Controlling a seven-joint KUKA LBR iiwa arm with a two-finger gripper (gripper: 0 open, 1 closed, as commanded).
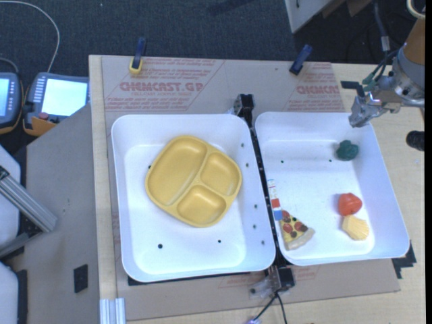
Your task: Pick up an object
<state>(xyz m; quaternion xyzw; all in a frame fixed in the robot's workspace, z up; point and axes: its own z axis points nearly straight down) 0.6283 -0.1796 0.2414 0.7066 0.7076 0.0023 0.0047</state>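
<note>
Two white bins point(128, 181), hand point(360, 115) above green lump point(347, 150) (grip state unclear), holding nothing.

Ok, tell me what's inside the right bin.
The right bin holds a dark green piece, a red piece, a yellow piece and a pizza slice. The pincer covers its far right corner.

yellow tray point(194, 179): glossy plastic (smooth) | bins point(135, 248): white plastic; bench point(223, 76): matt cardboard
</note>
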